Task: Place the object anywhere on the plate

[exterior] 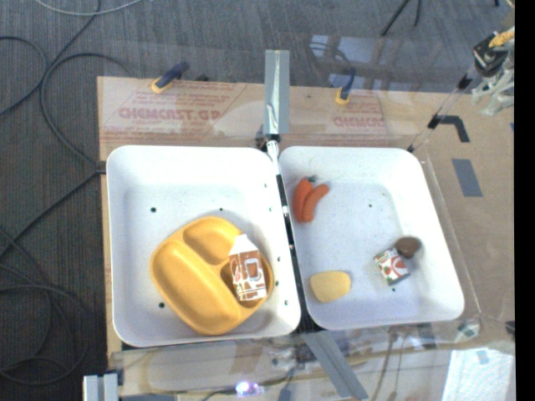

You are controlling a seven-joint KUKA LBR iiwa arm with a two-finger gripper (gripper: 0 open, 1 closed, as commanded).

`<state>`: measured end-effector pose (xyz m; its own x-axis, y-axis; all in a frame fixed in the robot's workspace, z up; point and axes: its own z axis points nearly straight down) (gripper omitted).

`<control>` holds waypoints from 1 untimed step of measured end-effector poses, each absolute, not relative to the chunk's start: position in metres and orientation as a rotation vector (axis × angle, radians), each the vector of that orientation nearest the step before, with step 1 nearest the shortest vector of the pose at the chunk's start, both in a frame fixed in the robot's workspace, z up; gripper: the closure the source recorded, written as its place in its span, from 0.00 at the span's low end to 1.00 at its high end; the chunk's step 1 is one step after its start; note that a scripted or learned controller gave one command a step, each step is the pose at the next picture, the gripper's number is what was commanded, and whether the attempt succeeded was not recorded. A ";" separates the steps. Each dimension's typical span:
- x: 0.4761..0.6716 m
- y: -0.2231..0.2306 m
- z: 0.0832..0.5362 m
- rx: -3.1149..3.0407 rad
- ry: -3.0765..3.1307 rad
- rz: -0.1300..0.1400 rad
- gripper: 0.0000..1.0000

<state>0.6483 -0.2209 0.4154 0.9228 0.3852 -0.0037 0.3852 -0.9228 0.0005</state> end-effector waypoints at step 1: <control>0.661 -0.174 0.311 3.013 0.898 -0.006 1.00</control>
